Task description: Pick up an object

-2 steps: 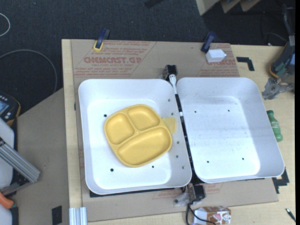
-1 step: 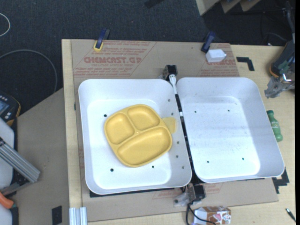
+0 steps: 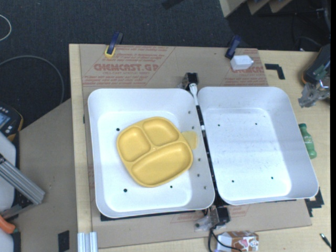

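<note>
A yellow plate (image 3: pixel 154 151) with three compartments lies in the left bin (image 3: pixel 105 109), a little right of the middle and turned at a slant. Its two smaller compartments sit toward the far side and the one long compartment toward the near side. Something small and pale yellow (image 3: pixel 189 138) peeks out from under the plate's right edge, close to the bin's right wall; I can't tell what it is.

The right bin (image 3: pixel 294 140) stands just beside the left one, their rims meeting along a dark strip down the middle.

The end effector (image 3: pixel 314 92) is at the far right, outside the right bin and beyond its far right corner, well apart from the plate. It is small and partly cut off by the edge of the view, and I cannot tell how it is set.

A green object (image 3: pixel 308 139) lies on the bench (image 3: pixel 157 67) just beside the right bin's right rim. A small white block (image 3: pixel 241 62) rests on the far part of the bench, beyond the right bin, next to a blue clamp (image 3: pixel 232 47). Another clamp (image 3: pixel 112 45), blue and yellow, grips the bench's far edge on the left.
</note>
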Tool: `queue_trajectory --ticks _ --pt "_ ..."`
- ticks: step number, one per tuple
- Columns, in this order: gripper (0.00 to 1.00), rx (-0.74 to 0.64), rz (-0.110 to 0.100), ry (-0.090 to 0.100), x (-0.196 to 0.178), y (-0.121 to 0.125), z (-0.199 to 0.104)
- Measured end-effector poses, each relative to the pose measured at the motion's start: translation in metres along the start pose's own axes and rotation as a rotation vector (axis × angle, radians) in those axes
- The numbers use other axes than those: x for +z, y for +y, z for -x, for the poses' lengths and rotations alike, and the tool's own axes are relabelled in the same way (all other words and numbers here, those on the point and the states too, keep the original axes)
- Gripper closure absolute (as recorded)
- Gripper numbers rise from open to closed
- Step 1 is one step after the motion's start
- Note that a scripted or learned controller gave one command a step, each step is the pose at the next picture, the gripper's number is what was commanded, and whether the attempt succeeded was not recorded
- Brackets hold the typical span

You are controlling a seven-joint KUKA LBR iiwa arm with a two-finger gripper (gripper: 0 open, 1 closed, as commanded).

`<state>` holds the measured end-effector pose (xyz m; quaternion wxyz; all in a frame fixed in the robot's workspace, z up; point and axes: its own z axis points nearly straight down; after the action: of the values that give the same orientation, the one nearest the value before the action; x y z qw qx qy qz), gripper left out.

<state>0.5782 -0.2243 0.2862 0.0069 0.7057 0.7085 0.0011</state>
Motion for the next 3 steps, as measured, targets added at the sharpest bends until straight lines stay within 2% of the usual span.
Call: queue_trajectory --ticks 1,2,3 --pt "1.0 -0.012 -0.021 0.017 0.089 0.002 -0.192" --pt "1.0 -0.001 -0.011 0.011 0.024 -0.062 -0.227" --pt "1.0 -0.005 0.0 0.012 -0.082 -0.097 -0.278"
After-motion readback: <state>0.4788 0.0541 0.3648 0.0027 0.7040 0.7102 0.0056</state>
